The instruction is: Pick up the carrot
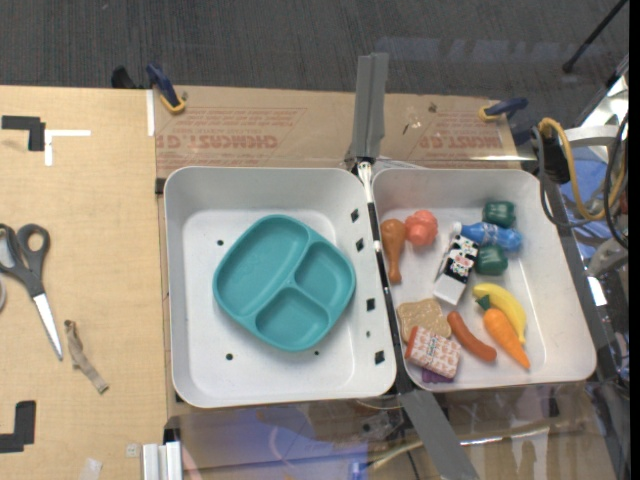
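The carrot (pixel 507 338), orange and tapered, lies in the right bin (pixel 570 298) near its front right corner, pointing toward the front edge. A yellow banana (pixel 503 305) rests against its far side and a red sausage (pixel 471 336) lies just to its left.
The right bin also holds a chicken drumstick (pixel 394 246), a pink-orange lump (pixel 422 228), a blue toy (pixel 497 235), green blocks (pixel 498 213), a white card box (pixel 456 265), a cracker (pixel 421 316) and a patterned packet (pixel 434 354). A teal divided plate (pixel 285 282) sits in the left bin (pixel 185 298). Scissors (pixel 33 273) lie on the bench at left.
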